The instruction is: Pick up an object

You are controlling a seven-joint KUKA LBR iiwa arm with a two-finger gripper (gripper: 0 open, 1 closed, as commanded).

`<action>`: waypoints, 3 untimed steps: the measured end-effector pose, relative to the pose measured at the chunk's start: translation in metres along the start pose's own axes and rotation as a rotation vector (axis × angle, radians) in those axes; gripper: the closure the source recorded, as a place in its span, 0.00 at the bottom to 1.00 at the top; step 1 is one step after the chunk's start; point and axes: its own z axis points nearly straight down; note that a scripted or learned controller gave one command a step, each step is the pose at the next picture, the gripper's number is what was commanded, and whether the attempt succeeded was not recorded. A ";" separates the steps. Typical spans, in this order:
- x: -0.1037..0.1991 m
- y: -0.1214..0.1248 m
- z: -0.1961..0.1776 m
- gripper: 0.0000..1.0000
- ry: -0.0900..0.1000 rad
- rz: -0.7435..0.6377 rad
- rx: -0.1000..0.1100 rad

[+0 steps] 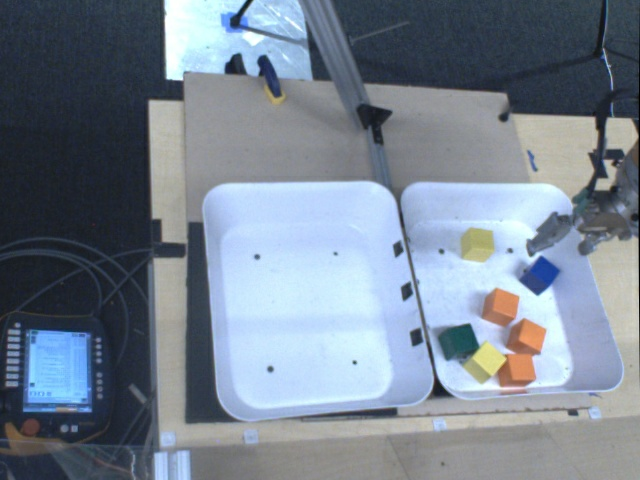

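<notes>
Hovering claw [568, 230] at right bin [600, 313] edge | grip state: cannot tell | blue cube [539, 274] just below-left, nearest target

Only the tool end of the arm is seen, at the upper right rim of the right bin [585, 298]. The gripper [560, 235] is built from dull grey metal, with a boxy, layered body of stacked plates and brackets. One finger [548, 236] is seen as a flat grey tapered blade over the bin's rim, darker along its lower edge. Behind it, a blocky grey housing with small dark recesses is made out; screws are too blurred to tell. A thin dark cable [602, 138] is run upward from the housing, above the bin's corner. No markings are legible.
</notes>
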 end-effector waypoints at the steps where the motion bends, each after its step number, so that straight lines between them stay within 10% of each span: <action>1: 0.000 0.000 0.000 0.00 0.000 0.000 0.000; 3: 0.001 -0.010 0.108 0.00 -0.001 0.004 -0.003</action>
